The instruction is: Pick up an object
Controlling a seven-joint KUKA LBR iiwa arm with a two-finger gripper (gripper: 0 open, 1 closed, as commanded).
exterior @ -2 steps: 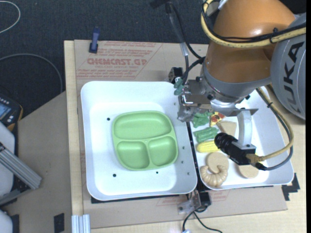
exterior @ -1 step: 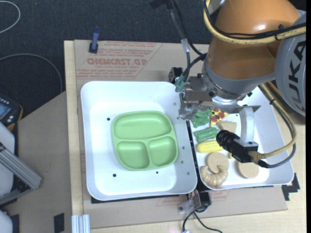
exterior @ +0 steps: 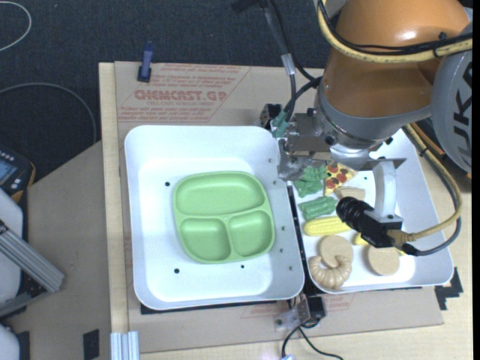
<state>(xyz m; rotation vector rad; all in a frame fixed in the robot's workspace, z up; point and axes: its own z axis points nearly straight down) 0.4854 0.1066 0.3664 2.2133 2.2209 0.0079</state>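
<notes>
On the brown bench board [exterior: 187, 100], two white bins [exterior: 146, 171].

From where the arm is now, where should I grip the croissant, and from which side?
Take the croissant across its middle hump from straight above, jaws closing across its narrow width. It lies flat, curled, at the near end of the right bin, with the corn above it and a tan disc to its right, so a side approach would likely bump them. Whether the gripper's jaws are open isn't visible.
</notes>
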